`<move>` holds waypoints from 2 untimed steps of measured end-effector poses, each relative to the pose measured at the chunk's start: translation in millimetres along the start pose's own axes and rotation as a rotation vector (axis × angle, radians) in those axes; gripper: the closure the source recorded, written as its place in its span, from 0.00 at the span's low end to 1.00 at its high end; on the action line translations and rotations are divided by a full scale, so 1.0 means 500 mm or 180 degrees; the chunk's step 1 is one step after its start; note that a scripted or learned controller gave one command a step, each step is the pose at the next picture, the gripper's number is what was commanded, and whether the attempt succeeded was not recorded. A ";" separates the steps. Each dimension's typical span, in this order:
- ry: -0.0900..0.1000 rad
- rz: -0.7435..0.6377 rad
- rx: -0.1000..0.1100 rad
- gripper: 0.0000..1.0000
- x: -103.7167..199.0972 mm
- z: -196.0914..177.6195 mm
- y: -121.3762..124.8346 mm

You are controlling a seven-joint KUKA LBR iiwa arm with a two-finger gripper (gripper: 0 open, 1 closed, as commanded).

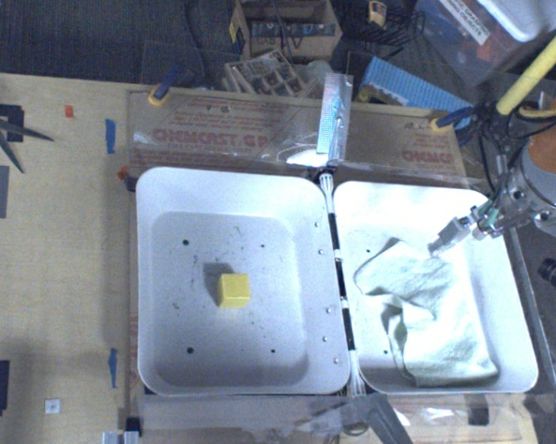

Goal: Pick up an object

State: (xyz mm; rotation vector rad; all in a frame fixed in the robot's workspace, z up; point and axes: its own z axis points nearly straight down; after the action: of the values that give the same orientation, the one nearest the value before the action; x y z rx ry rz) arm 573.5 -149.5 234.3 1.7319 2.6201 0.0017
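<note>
Two shallow white plastic bins sit side by side on the pale wooden tabletop (pixel 48 296), their inner rims touching along a seam that runs down the middle of the view. The left bin (pixel 167 200) holds a small yellow cube-shaped block (pixel 234 290), which rests flat on the speckled floor a little below the bin's centre and well apart from every wall. The right bin (pixel 514 362) holds a crumpled pale white-green cloth (pixel 423 314) that spreads from the middle of the bin floor down toward its lower right corner, with dark folds along its left edge. The grey arm reaches in from the right over the upper right part of the right bin, and the slim metal gripper (pixel 443 240) at its end points down and to the left, its tip lying just at the upper edge of the cloth. Whether the jaws are spread or pressed together I cannot tell, since at this angle they read as one narrow pale shape, and no fabric can be seen between them. Behind the bins a clear plastic sheet with red lettering (pixel 227 133) lies across the tabletop, and beyond it stand boxes and tangled cables.
</note>
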 end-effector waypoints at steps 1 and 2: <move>-0.0007 0.0152 -0.0008 0.00 0.043 0.273 -0.077; -0.0017 0.0172 -0.0022 1.00 0.037 0.253 -0.078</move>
State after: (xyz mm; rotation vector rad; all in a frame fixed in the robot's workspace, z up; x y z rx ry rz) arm 530.4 -147.7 107.9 1.7971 2.5656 0.0061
